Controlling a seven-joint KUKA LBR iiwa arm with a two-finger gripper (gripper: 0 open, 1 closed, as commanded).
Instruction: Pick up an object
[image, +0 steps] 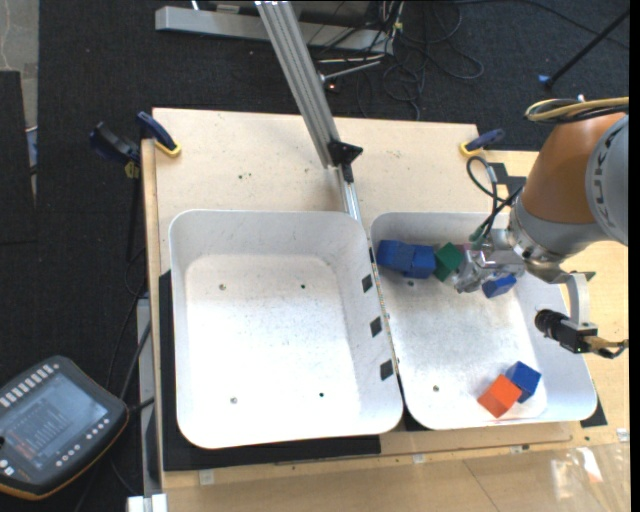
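My gripper (478, 272) hangs low over the back of the right bin (450, 340), reaching in from the right. A green block (449, 259) sits just left of it, touching or nearly touching the fingers. A larger blue object (406, 258) lies left of the green block, near the bin's back left corner. A small blue piece (498, 287) shows just below the gripper; I cannot tell if it is held. Near the front right corner, an orange block (499, 397) and a blue block (522, 379) rest against each other.
The left bin (262, 320) sits beside the right one, split from it by a raised rim. A slanted metal pole (305, 80) crosses the back of the bench. Clamps mark the bench's back corners. A pendant lies at the lower left.
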